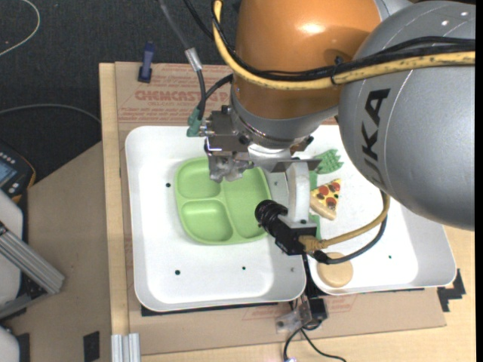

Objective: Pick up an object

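On the cardboard-topped bench (121,277) I see a green divided tray (215,206) in the left bin (151,225), looking light, stiff, slick plastic best pinched at its thin rim, with my gripper (226,168) over its far edge, grip state unclear.

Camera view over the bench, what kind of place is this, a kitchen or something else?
Probably a robotics lab bench, not a kitchen: a KUKA arm works over white bins holding toy items, a green divided tray and a pizza slice, with loose cables around.
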Available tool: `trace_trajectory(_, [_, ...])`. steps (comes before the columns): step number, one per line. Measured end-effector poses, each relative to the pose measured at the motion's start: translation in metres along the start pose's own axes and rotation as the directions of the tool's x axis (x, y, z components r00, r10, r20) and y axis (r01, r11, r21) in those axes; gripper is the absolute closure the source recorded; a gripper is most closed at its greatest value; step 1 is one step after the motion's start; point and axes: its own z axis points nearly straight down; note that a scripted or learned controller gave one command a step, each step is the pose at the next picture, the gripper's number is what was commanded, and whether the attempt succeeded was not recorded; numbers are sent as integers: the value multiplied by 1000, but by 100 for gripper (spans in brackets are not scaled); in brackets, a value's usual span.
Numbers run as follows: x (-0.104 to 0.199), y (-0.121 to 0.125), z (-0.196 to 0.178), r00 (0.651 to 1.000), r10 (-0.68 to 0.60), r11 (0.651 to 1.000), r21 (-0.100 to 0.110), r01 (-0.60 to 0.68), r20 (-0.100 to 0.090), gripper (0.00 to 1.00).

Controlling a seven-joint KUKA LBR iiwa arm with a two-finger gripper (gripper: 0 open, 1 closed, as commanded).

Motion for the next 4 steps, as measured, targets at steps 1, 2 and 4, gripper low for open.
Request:
trace_trajectory(1, [-3,0,-5,1000,5,1000,9,-5,7,100])
trace_trajectory(2, [10,94,-167,1000,7,1000,-12,-7,1,100])
trace_trajectory(4, [-59,32,27,1000,15,999,29,-16,14,100])
